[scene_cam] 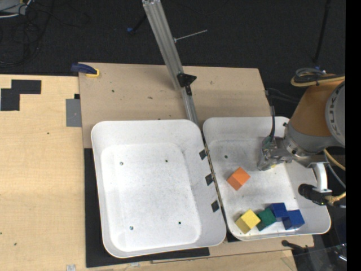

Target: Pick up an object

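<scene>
In the camera view the end effector hangs low over the right bin; whether it is open or closed I cannot tell. The orange block, nearest candidate, lies just left and toward the camera, apart from it

A robotics lab, by the look of it. A plywood bench carries two shallow white bins, with an aluminium rail slanting up behind them. Beyond the bench's far edge lies black cloth with loose cables. A blue clamp grips the bench's far left corner.
</scene>
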Controlling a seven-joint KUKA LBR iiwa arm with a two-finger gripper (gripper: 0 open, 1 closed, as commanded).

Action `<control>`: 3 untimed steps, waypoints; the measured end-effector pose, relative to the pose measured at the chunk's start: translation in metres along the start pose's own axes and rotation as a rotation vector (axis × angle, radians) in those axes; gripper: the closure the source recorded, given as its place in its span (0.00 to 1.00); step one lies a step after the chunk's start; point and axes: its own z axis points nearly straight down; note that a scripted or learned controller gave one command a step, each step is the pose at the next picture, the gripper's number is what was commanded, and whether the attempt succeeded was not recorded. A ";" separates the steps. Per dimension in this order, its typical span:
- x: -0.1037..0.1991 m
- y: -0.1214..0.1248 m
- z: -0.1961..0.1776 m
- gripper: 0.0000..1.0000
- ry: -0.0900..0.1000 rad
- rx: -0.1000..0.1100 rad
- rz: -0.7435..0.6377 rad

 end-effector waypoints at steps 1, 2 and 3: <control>-0.005 -0.009 -0.053 1.00 -0.002 -0.006 -0.001; -0.008 -0.018 -0.111 1.00 -0.002 -0.007 -0.001; -0.009 -0.018 -0.129 1.00 -0.001 -0.005 -0.007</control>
